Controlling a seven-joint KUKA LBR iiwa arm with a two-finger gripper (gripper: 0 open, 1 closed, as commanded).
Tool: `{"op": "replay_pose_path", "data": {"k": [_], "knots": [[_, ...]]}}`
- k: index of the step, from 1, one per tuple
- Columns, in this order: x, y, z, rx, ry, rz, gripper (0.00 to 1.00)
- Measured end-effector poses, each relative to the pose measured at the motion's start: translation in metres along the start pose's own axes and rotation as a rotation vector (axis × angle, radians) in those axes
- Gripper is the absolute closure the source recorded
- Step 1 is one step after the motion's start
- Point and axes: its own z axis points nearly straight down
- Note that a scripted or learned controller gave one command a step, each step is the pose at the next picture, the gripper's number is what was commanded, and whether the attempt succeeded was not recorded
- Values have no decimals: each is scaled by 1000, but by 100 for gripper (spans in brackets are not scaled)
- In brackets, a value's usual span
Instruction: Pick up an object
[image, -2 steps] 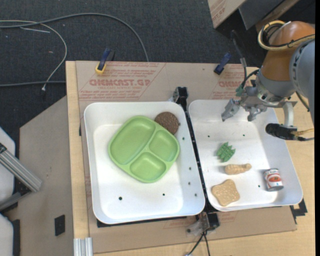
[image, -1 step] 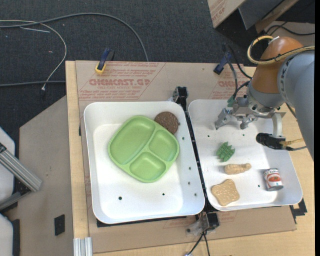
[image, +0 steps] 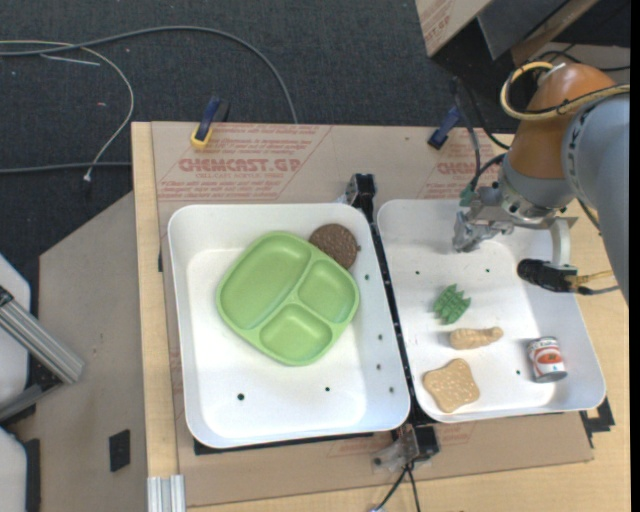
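Jaws' spread — cannot tell, metal gripper (image: 468, 240) above right bin (image: 573, 330), spiky green toy (image: 452, 303), glossy three-compartment tray (image: 288, 297)

Plastic, cardboard and metal surfaces on the bench

Both white bins (image: 200, 300) look like smooth, faintly glossy plastic; the green divided tray (image: 287, 296) is matt plastic. The board beneath (image: 250, 160) is seen as printed brown cardboard. The gripper (image: 470, 236) appears dull grey metal, the orange band (image: 545, 130) glossy. The small can (image: 546, 359) carries a shiny printed label.
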Motion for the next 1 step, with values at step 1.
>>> {"op": "replay_pose_path", "data": {"k": [1], "knots": [[-1, 2, -44, -5, -2, 1, 100]]}}
